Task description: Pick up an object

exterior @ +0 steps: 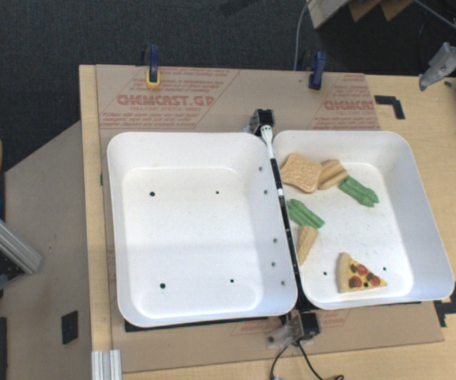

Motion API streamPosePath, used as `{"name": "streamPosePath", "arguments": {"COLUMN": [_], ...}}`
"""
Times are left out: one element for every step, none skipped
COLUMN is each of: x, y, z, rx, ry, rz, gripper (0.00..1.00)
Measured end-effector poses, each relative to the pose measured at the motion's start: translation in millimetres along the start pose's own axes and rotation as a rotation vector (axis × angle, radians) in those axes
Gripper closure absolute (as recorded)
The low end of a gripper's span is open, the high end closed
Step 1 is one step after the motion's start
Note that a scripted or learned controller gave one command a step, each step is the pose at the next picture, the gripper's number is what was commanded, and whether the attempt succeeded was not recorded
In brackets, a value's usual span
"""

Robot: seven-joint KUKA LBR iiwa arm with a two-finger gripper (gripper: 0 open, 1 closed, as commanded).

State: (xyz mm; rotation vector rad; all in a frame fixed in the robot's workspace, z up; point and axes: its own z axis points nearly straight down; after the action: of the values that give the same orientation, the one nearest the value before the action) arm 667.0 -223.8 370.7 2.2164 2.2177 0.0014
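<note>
- Six toy food pcs lie in the right bin (418, 204), all in its left and middle part; any one could be the pick.
- Tan square cracker (300, 172) at approx 10 o'clock in that bin, near the left rim. A smaller tan piece (333, 173) touches it at its 3 o'clock.
- Green pod (360, 191) sits just beside the small tan piece, at its 4 o'clock, lying on a slant.
- 2nd green pod (304, 213) lies below the cracker, close to the left rim. Tan wedge (305, 242) touches its lower end, pointing toward 6 o'clock.
- Pizza slice (359, 275) at approx 6 o'clock in the bin, apart from the rest, near the front wall.
- Gripper (443, 62) is at 1 o'clock from the right bin, beyond the bin's far corner and well apart from every item. Can't tell whether it is apart or together; nothing seen in it.
- Left bin (125, 212) shows 4 dark dots on its floor.
- The bins' inner rims meet. A black clip (262, 120) sits at the seam's 12 o'clock end, another (304, 324) w/ a cable at the 6 o'clock end.
- Cardboard sheet (212, 93) lies under both bins, held by 2 blue clamps (153, 63) at the 12 o'clock edge.
</note>
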Motion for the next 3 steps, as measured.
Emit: {"name": "streamPosePath", "arguments": {"x": [0,0,0], "y": [0,1,1], "z": [-36,-69,-110], "rx": [-0.002,-0.003,-0.003], "ry": [0.000,0.000,0.000], "rz": [-0.002,-0.001,-0.002], "gripper": [0.00,0.00,0.00]}}
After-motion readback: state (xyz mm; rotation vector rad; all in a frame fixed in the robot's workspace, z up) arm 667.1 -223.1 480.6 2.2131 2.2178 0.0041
